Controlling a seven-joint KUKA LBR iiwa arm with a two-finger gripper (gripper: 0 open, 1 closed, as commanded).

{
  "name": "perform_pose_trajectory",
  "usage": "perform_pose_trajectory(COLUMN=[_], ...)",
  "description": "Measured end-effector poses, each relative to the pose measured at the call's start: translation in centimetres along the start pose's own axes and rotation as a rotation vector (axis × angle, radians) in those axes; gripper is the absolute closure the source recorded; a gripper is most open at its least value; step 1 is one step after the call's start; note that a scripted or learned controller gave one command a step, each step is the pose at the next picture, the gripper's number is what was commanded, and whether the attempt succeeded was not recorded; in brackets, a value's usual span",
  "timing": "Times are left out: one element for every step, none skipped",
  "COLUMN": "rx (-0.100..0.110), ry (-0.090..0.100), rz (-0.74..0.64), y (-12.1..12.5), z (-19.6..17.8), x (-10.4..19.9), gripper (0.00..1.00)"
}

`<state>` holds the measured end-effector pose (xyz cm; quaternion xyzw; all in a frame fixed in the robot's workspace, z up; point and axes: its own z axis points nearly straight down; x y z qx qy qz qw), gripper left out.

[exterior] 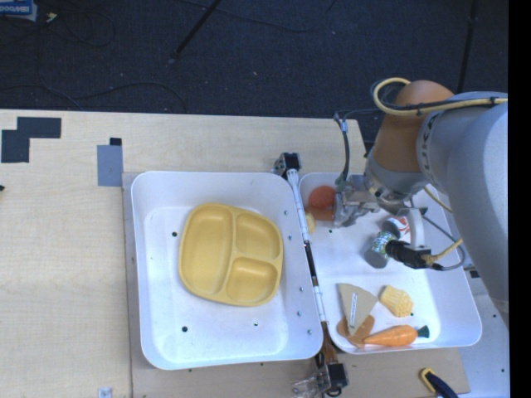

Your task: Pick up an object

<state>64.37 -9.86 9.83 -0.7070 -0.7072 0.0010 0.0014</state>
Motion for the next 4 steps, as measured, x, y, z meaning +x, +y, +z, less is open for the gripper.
perform_pose_trajectory(rx=[0.000, -0.002, -0.022, -0.026], ry=[0.000, -0.001, -0.010, -0.011], rz=[0.000, 0.001, -0.002, -0.001], y=[0.0, -0.1, -1.2, -2.6], z=[0.0, -8.5, -1.8, -1.4], x=[0.0, -5.5, -9.1, -8.5], gripper=[0.00, 0.00, 0.00, 0.00])
